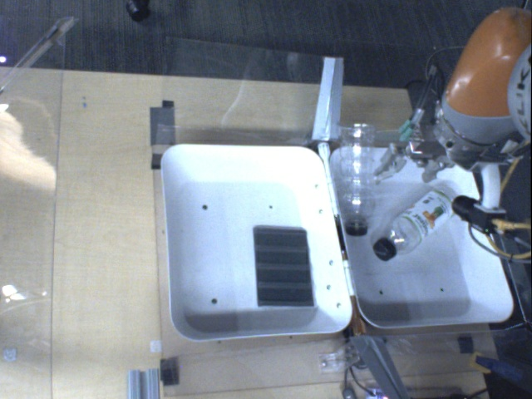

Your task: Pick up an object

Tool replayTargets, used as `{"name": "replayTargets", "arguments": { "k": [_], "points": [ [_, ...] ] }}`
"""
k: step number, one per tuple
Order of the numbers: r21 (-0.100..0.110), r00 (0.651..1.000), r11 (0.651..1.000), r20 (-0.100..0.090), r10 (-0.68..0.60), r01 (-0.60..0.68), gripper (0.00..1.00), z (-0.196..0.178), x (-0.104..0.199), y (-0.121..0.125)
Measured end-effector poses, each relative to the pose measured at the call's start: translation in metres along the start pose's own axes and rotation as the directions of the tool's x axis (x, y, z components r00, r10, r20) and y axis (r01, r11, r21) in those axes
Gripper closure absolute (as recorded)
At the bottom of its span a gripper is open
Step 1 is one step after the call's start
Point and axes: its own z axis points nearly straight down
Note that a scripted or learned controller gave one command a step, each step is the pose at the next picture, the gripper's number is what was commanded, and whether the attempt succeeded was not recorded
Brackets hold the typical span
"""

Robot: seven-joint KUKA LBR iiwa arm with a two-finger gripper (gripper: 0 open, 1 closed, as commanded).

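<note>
Hand [413, 158] hovers over the right bin [465, 306] near a lying bottle [413, 223], grip state impossible to tell

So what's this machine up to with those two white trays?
A robot arm reaches in over the right bin, where two clear plastic bottles lie: one along the left wall, and one with a black cap lying tilted in the middle. Its hand hovers near the bin's upper part, with nothing visibly in its grip. The left bin holds a dark ribbed rectangular block, untouched.
</note>
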Motion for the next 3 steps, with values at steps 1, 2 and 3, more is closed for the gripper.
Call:
{"name": "replayTargets", "arguments": {
  "k": [1, 2, 3],
  "points": [
    [-0.004, 0.999, 0.999, 0.001, -0.035, 0.035, 0.00, 0.084, -0.017, 0.004],
    [-0.005, 1.000, 1.000, 0.003, -0.011, 0.011, 0.00, 0.075, -0.104, 0.018],
    [-0.004, 0.995, 0.995, 0.002, -0.096, 0.096, 0.00, 0.116, -0.110, 0.004]
  ]
}}
